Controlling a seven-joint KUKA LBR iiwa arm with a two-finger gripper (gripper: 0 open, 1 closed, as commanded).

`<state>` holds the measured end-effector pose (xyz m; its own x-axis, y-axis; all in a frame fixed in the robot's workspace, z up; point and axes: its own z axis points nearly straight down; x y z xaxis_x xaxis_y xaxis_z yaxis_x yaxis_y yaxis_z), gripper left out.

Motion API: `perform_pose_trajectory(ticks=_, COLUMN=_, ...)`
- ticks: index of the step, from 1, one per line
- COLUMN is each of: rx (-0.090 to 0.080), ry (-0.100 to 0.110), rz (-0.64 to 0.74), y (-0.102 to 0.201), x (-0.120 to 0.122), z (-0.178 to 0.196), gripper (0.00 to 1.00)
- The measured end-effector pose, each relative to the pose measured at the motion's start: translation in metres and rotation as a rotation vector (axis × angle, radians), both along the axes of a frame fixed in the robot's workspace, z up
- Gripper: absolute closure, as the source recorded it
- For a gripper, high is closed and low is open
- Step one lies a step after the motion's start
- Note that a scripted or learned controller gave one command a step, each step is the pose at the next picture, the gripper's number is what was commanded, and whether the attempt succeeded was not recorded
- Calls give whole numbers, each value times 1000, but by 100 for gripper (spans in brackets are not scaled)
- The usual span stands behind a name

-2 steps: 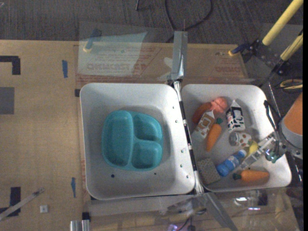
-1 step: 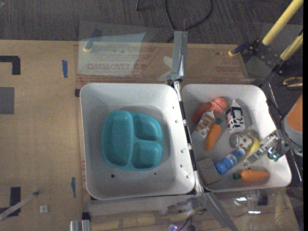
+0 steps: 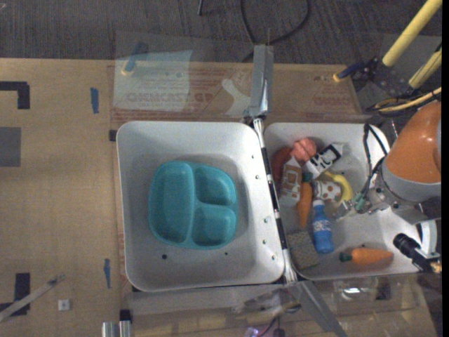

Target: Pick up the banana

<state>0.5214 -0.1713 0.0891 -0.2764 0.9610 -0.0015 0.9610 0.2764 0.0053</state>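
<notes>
Camera view, from above. You have two shallow white bins side by side: the left white bin (image 3: pixel 133 209) carries a teal sectioned plastic tray (image 3: pixel 192 203) with bare floor all around it. The right white bin (image 3: pixel 400 258) is crowded on its left half and more open along its right and lower-right floor.

Clutter there: an orange carrot (image 3: pixel 370 256) near the front wall, a small blue plastic bottle (image 3: pixel 322 229), a second, upright orange carrot (image 3: pixel 304 203), a grey sponge-like block (image 3: pixel 302 248), a pink rounded item (image 3: pixel 304 148) and a black-and-white box (image 3: pixel 324 158) toward the back.

The yellow curved banana (image 3: pixel 343 185) lies mid-bin, hemmed by the bottle and box. Your two-finger gripper (image 3: pixel 362 203) sits just right of the banana, low over the floor; you cannot tell whether it is clenched or released.
</notes>
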Motion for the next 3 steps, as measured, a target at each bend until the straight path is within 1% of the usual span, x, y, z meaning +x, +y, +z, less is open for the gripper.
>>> perform_pose_trajectory(ticks=1, rx=-3, ry=1, rz=-77, y=-7, x=100, z=177, gripper=100)
perform_pose_trajectory(ticks=2, rx=0, ry=7, rz=-314, y=12, x=34, z=85, gripper=100)
perform_pose_trajectory(ticks=3, rx=0, ry=8, rz=-313, y=13, x=35, z=85, gripper=0)
